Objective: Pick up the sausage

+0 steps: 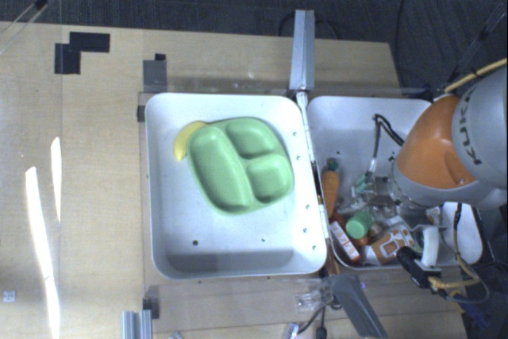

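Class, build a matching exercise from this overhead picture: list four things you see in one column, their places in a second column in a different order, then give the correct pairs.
Things
1. green divided tray
2. yellow object
3. carrot
4. arm's orange band

Places
A. right bin, beside the divider between the bins
B. above the right bin
C. middle of the left bin
D. left bin, peeking out at the tray's left edge

Pairs: 1-C, 2-D, 3-A, 4-B
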